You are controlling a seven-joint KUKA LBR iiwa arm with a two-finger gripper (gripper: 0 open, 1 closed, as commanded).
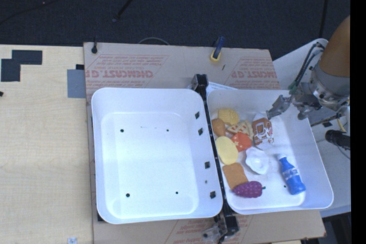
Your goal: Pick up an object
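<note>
The right bin [320, 180] holds a heap of small items. Among them are a brown-and-white packet [262, 132], a yellow oval piece [226, 150], a blue bottle [292, 175], a purple bunch of grapes [248, 189], a white lump [257, 162] and a tan slice [234, 174]. My gripper [290, 110] hangs over the bin's far right part, just up and right of the packet. It is open, its fingers spread with nothing between them.
The left bin [103, 123] sits beside the right one, with a black hinge strip [207, 140] between them. Both rest on a cardboard sheet [143, 68]. A blue-and-yellow clamp [217, 50] stands at the cardboard's far edge. A wooden benchtop [40, 151] lies to the left.
</note>
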